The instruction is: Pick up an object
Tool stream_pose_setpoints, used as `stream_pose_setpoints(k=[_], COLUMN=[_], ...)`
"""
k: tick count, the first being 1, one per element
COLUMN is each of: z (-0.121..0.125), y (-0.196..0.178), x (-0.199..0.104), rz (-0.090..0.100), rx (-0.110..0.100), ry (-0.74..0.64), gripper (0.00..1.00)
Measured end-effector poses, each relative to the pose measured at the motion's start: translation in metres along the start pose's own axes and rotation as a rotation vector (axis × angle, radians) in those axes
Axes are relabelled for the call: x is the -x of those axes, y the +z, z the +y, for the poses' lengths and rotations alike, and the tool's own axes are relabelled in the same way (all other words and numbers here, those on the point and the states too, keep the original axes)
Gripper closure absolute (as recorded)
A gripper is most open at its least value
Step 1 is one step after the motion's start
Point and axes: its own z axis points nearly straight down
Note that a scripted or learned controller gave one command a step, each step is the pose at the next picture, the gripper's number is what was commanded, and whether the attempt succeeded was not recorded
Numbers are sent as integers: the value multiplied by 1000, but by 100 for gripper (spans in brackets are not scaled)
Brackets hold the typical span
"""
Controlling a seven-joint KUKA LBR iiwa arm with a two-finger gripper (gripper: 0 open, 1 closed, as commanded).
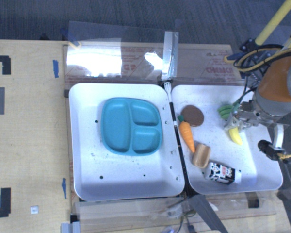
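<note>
Right bin, contents: one yellow banana-shaped piece, lying at the bin's right-hand side, directly beneath the claw. One green item, just above and left of the yellow piece, beside the claw. One brown disc, near the bin's upper left. One orange carrot, touching the disc's lower edge and lying along the divider. One tan cylinder, just below and right of the carrot's tip. One black-and-white patterned carton, on its side near the bin's lower edge, just beside the cylinder.

Claw: positioned low over the yellow piece and the green item; whether it is wide, narrow or gripping anything cannot be told. Arm enters from the right, orange band visible, cables above.

Left bin, contents: one blue compartment plate, three sections, lying flat near the centre.

Counter: pale wood, with black and blue tape marks.
</note>
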Motion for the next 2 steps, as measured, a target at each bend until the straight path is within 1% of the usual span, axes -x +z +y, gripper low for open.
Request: stream_pose_setpoints(k=[1,2], z=[42,48], y=[6,-107], x=[-2,-48], rz=[3,2], rx=[-37,-2], ry=[-182,-19], gripper=[100,100])
